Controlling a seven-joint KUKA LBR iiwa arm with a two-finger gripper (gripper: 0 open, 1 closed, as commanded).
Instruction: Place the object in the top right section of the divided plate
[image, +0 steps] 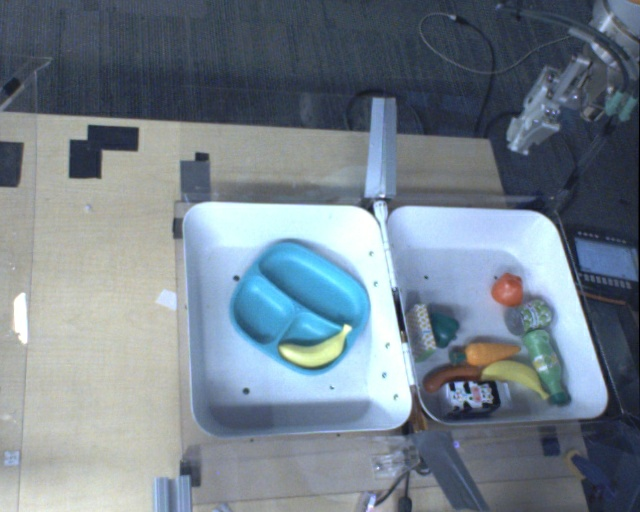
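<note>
A: We see two white bins side by side on the bench (90, 330). The left bin (215, 400) holds a blue divided plate (290, 285), and a yellow banana (318, 349) lies across the plate's lower right edge, over the small section there, its tip curling up toward the bin's right wall.

B: We agree. The right bin (470, 235) carries the clutter, all packed into its lower half: an orange-red round fruit (507, 289), a green bottle (543, 357), a second banana (515, 375), a carrot-like orange piece (488, 352), a dark teal lump (442, 326) beside a small patterned block (420, 328), a brown sausage shape (440, 376) and a black-and-white packet (470, 397).

A: We see nothing lying on top of the plate's banana, and the plate's larger upper sections are bare blue.

B: And the end effector (530, 125)?

A: We find it high at the upper right, beyond the bins' far edge, over the dark floor, well apart from both bins. It touches nothing and nothing sits between its fingers.

B: Are the fingers spread or pressed together?

A: We cannot tell; it is too small and pale against the cables (470, 45) there
</note>
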